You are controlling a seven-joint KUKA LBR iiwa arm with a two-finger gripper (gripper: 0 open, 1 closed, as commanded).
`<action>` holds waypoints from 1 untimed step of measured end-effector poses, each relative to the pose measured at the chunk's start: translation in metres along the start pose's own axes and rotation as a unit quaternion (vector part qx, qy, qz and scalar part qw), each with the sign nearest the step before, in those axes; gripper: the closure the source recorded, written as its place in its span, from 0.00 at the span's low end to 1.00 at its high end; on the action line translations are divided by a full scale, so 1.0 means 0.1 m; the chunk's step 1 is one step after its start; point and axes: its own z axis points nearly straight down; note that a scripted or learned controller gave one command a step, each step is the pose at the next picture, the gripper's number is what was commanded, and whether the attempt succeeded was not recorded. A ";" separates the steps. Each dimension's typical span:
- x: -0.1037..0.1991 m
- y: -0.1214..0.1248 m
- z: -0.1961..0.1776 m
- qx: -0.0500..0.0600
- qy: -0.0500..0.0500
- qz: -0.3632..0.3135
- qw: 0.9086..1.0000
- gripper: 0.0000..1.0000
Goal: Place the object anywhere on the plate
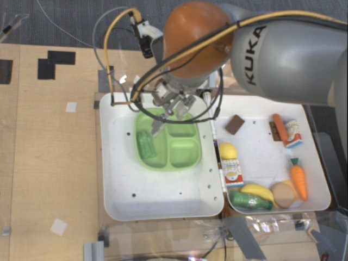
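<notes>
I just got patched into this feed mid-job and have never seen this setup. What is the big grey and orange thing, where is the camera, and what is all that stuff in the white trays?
The big grey and orange thing is a robot arm reaching in from the right. The one camera sits above the bench and looks down at a slant. The arm ends in a two-finger pincer, which hangs over the green divided plate in the left bin. A green object lies in the plate's left compartment; I see nothing between the fingers. The right bin holds toy food: a brown block, a lemon, a small carton, a banana, a carrot and a few more.
</notes>
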 end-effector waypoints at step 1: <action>-0.45 -0.26 -0.85 0.005 0.001 0.048 0.999 0.00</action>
